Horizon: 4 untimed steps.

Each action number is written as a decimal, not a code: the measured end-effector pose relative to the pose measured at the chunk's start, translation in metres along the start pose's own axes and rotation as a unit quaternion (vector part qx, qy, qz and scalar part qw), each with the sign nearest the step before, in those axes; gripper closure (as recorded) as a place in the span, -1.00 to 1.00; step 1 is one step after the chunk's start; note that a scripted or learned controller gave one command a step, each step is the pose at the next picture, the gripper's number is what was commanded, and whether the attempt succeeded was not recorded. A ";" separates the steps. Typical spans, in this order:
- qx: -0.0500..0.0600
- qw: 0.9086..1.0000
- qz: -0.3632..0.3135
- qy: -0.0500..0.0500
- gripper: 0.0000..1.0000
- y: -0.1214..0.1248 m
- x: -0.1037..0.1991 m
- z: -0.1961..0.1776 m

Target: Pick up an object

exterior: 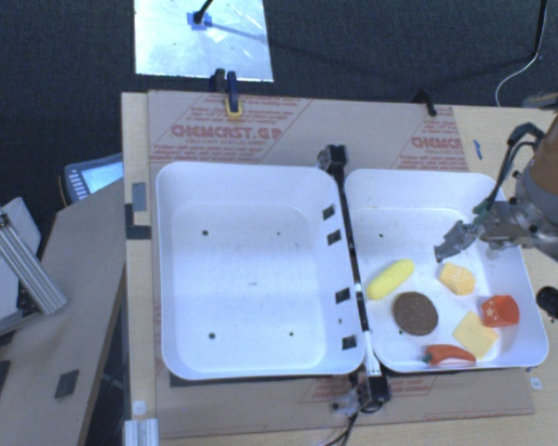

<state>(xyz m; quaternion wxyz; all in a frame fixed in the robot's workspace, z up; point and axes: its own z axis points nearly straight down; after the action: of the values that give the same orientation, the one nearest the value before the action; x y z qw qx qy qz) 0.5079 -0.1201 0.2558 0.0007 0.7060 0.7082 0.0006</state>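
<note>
Two white bins sit side by side on a board w/ red lettering. The left bin [246, 268] has only bare white floor showing. The right bin [405, 203] holds all the items, bunched in its near half.

Taking the brown round disc [416, 313] as the landmark: a yellow oblong piece [390, 279], corn-like, lies just up-left of the disc, close to the divider btwn the bins. A small yellow-orange chunk [457, 279] sits up-right of the disc. A pale yellow wedge [474, 334], cheese-like, lies right of the disc and slightly nearer the front rim. A red piece [499, 311] sits further right of the disc, just beside the wedge. An orange-red carrot-like piece [448, 354] lies below-right of the disc, along the front rim, touching or nearly touching the wedge.

The arm comes in from the right edge, grey w/ orange above the wrist. The gripper [449, 243] hangs over the right bin, well up-right of the disc and just above the yellow-orange chunk. Nothing sits between its fingers; can't tell whether they're spread or closed, too dark and small.
</note>
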 end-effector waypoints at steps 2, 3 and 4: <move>-0.001 1.000 0.000 0.000 1.00 0.096 0.030 0.099; -0.005 1.000 -0.005 0.001 1.00 0.123 0.108 0.019; 0.000 1.000 -0.006 0.002 1.00 0.118 0.210 0.033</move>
<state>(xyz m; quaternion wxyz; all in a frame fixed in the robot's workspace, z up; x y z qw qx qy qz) 0.6258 0.0899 0.2234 -0.0013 0.7020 0.7122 0.0020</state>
